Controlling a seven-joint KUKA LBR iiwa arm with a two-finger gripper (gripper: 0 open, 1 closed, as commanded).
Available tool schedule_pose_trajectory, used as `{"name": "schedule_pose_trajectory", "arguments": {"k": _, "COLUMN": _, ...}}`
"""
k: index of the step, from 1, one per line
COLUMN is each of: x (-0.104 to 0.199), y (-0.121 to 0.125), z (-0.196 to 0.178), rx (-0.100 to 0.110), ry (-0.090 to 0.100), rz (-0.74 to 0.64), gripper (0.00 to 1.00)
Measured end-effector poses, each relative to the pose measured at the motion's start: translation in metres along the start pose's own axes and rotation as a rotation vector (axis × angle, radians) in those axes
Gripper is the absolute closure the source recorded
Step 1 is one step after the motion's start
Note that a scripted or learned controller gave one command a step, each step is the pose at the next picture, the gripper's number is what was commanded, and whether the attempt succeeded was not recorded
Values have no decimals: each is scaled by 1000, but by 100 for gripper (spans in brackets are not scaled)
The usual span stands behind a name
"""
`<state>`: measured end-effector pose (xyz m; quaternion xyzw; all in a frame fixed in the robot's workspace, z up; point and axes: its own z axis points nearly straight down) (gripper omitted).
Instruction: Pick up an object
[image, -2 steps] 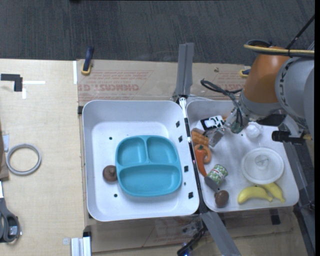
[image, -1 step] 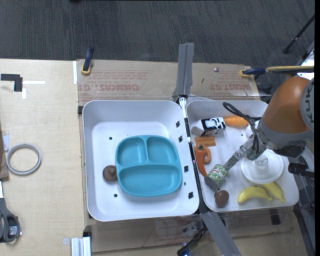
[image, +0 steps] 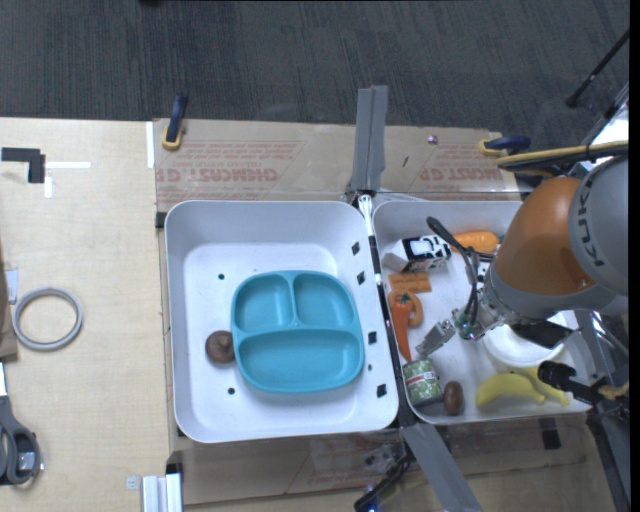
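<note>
Gripper (image: 437, 340) is low in the right bin (image: 455, 418), reaching in from 3 o'clock under the orange-banded arm (image: 548, 250). Whether it's clenched, released or grasping anything: can't tell, the tip is small and lost in clutter.

Outward from the tip:
- 9 o'clock, just beside it: carrot (image: 401, 322) lying along the bin's left wall. Closest candidate, but the wall leaves little room for a finger on that side.
- 6 o'clock: green-labelled can (image: 421, 382), with a small brown round object (image: 453, 397) beside it.
- 4 o'clock: banana (image: 512, 388) against the near wall.
- 12 o'clock: black-and-white item (image: 427, 248) and an orange piece (image: 475, 241) near the far wall.

Things are crowded toward the walls and corners, probably pushed or dropped there, so a clean pick looks hard.

Left bin (image: 190, 330) at 9 o'clock: teal divided plate (image: 297, 331) sits centred, brown ball (image: 219, 346) touching its left edge. Well apart from the tool, so likely not this attempt's target.
</note>
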<state>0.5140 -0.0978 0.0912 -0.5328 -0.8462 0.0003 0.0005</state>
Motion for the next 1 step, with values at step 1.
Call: {"name": "schedule_pose_trajectory", "arguments": {"k": 1, "x": -58, "y": 40, "z": -1, "rx": -2, "ry": -3, "rz": -88, "gripper": 0}}
